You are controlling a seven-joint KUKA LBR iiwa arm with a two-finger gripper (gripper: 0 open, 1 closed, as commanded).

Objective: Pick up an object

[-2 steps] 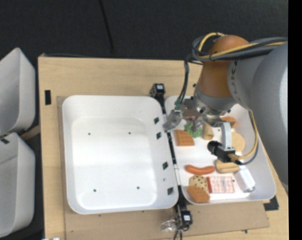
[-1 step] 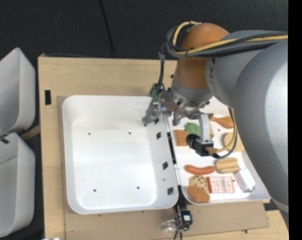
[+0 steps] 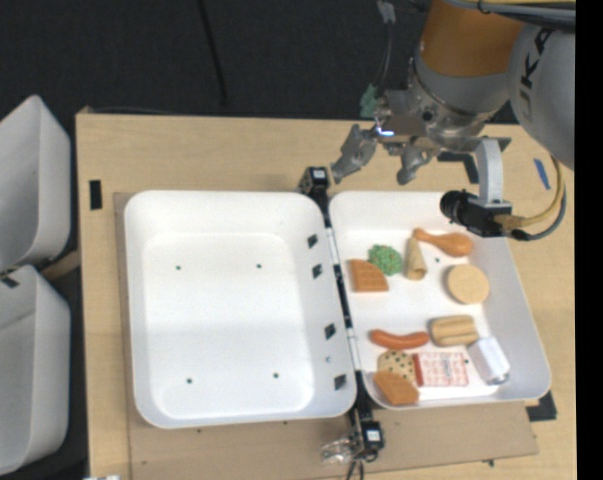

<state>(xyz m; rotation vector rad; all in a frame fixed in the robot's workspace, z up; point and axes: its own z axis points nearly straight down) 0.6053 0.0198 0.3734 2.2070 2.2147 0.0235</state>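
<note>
All the objects lie in the right bin [image 3: 516,298]: a green broccoli floret [image 3: 386,258], an orange toast slice [image 3: 367,276], a drumstick [image 3: 444,241], a round biscuit [image 3: 467,285], a sausage [image 3: 398,339], a bread roll [image 3: 453,330] and a red-and-white packet [image 3: 442,370] toward the frame's lower right.

The left bin [image 3: 231,308] lies wholly open to reach; the right bin [image 3: 511,298] is crowded with toy food [image 3: 421,353] from centre to near edge.
</note>
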